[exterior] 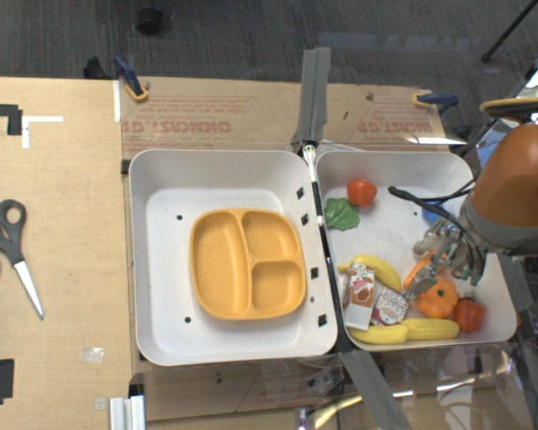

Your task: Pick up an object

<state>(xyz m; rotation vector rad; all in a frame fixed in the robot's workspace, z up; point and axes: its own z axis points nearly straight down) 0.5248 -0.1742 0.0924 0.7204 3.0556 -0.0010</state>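
Claw [428, 271] sits low in the right bin [390, 164]; its fingers blur together, so I cannot tell their state. An orange carrot [416, 271] lies partly hidden right beneath it.

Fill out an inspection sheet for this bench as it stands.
Surface: wooden bench bearing two white bins side by side on cardboard.
Job's things: right bin holds a tomato, green leaf, banana, two small cartons, corn cob, small pumpkin, red pepper.
Clutter: left bin holds a yellow divided plate; scissors on the bench.
End effector: low in the right bin, above the pumpkin.
Cables: black cable by the arm.
Surroundings: grey carpet.
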